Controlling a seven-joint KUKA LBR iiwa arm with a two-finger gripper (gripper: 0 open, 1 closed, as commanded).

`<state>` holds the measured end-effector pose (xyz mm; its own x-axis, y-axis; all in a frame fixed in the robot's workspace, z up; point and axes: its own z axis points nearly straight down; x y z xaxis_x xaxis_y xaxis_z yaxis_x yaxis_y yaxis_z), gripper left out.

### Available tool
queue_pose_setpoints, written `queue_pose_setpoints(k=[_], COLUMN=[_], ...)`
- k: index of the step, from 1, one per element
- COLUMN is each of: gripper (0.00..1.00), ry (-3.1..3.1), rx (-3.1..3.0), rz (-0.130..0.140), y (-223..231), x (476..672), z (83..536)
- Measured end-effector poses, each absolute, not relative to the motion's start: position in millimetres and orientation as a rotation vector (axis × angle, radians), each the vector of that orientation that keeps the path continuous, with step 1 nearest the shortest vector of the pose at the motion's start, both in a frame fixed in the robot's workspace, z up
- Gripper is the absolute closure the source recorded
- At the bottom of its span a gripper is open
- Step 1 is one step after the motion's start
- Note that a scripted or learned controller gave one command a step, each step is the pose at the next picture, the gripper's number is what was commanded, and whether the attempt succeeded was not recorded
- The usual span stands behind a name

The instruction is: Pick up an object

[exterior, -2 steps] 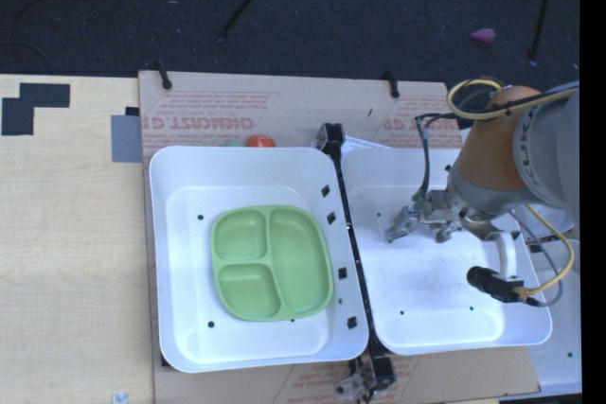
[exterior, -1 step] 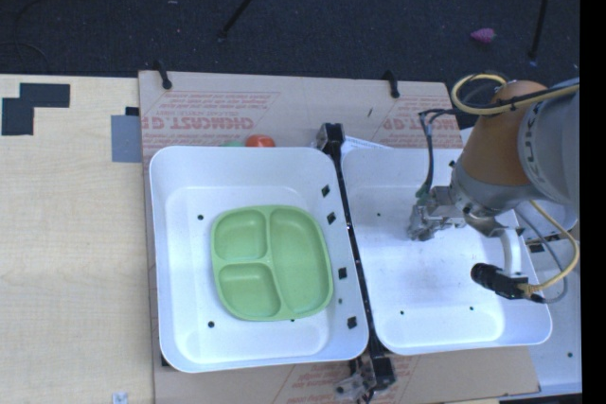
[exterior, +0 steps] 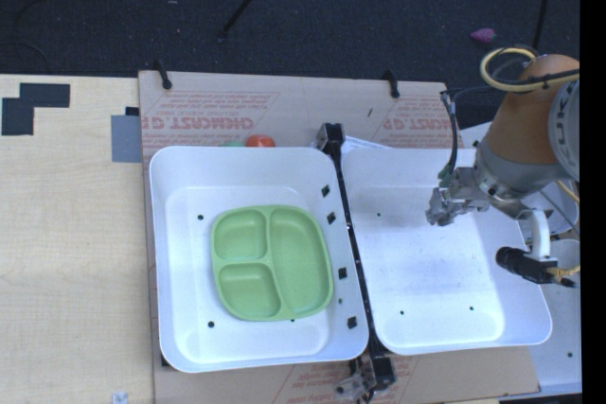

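Green and divided into three compartments, a plastic plate (exterior: 272, 262) lies flat in the left white bin (exterior: 180, 203). The grey arm reaches in from the right, its jaws (exterior: 442, 209) hanging low over the right bin (exterior: 454, 298), well apart from the plate; whether they are parted I cannot tell.
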<state>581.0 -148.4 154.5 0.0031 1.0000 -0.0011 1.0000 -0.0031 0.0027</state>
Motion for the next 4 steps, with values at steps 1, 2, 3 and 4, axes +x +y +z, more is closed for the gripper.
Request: queue_pose_setpoints(k=[1, 2, 3, 4], gripper=[1.00, 1.00, 1.00, 1.00], ry=[2.221, 2.221, 2.229, 2.229], rx=[2.219, 2.218, 2.220, 2.221], rz=[0.002, 0.003, -0.002, -0.003], y=[-143.5, -144.6, -85.3, -29.9], x=[581.1, 581.9, 565.9, 556.2], z=[198.6, 251.7, 250.9, 236.1])
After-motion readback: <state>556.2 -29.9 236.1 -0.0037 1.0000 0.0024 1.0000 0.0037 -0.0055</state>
